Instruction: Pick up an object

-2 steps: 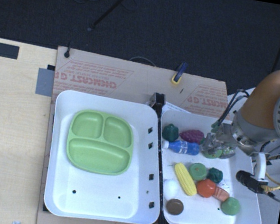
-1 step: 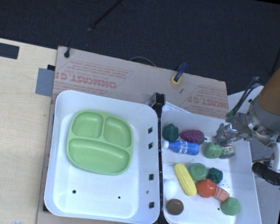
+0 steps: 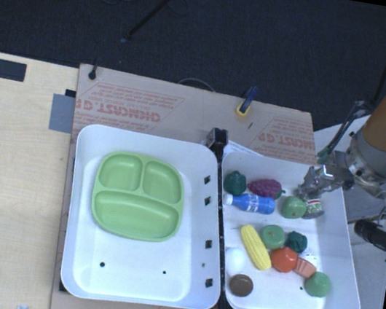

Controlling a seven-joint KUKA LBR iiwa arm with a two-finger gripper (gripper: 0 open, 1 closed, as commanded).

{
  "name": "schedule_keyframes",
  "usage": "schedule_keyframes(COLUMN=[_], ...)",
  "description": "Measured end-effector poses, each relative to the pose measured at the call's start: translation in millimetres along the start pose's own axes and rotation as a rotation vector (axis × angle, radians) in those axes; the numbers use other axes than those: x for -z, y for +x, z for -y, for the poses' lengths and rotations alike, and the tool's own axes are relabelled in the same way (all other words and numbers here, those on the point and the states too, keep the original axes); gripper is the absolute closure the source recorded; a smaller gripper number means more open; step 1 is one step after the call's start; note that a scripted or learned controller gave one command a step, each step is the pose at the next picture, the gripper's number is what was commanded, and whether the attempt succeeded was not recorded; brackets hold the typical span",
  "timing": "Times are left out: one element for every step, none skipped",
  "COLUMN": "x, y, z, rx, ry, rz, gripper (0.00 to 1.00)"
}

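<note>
Toys (image 3: 272, 238) crowded together, hand (image 3: 314, 194) beside green ball (image 3: 292, 207)

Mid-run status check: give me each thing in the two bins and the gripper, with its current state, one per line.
gripper: low over right bin's far side, beside the green ball
green ball: in bin, not lifted
blue bottle: lying on its side
corn: lying flat
purple grapes: resting in bin
orange tomato: resting in bin
brown disc: lying flat
green tray: flat in left bin, right side up
</note>
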State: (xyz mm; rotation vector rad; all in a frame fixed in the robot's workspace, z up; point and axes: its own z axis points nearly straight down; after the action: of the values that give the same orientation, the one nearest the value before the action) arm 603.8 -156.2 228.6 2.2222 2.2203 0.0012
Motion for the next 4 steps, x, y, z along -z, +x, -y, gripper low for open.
schedule_keyframes(x=[0.1, 5.7, -6.3, -13.2], y=[50.7, 98.1, 149.0, 202.3], z=[-2.6, 2.0, 22.1, 32.1], rx=[0.005, 0.005, 0.005, 0.004], ry=[0.003, 0.004, 0.006, 0.005], rz=[-0.003, -0.002, -0.002, -0.001], gripper=[1.0, 1.0, 1.0, 1.0])
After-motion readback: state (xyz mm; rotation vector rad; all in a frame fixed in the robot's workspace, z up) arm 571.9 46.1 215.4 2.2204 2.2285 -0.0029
